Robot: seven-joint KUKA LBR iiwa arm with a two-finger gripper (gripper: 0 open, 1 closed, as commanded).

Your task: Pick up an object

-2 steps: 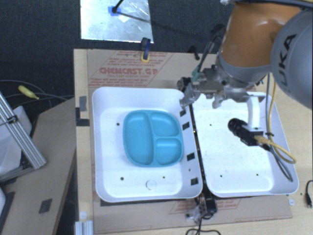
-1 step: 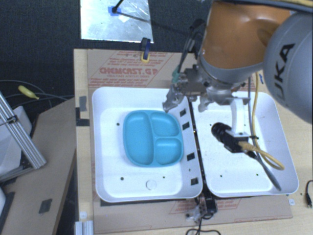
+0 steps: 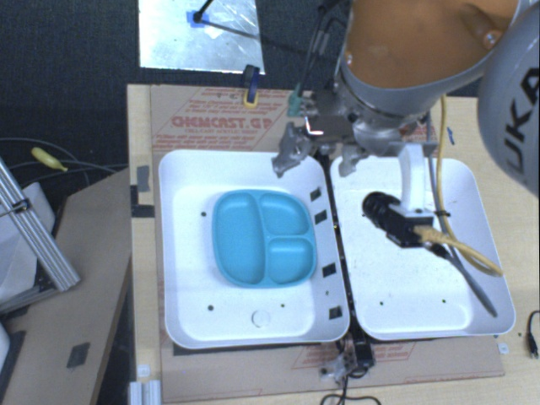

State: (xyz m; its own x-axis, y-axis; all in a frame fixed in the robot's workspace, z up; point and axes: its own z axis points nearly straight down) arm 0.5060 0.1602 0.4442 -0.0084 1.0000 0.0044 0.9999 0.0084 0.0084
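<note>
1. Nearest, along the bottom of the frame, two shallow bins sit side by side: the left bin (image 3: 190,310) and the right bin (image 3: 422,306). Both are smooth white moulded plastic with rounded corners and low walls.
2. The blue plate (image 3: 261,239), the likely thing to pick, lies flat in the middle of the left bin. It looks like glossy hard plastic, a rounded rectangle divided by raised ridges into three compartments, with a low lip all round.
3. Small black clips (image 3: 321,218) run along the seam where the bins meet.
4. Further up, the gripper (image 3: 314,164) hangs over the upper end of that seam, up and to the right of the plate and apart from it. Its metal fingers stand spread, with nothing between them.
5. This looks like the approach: nothing is grasped yet. The next move calls for shifting down and left over the plate, then descending so the fingers straddle its lip or a ridge. The slick, flat surface offers little else to pinch.
6. Farthest, brown cardboard (image 3: 211,116) with red lettering carries a yellow-and-blue clamp (image 3: 251,87). Beyond it lies a shiny, crinkled sheet (image 3: 202,24).
</note>
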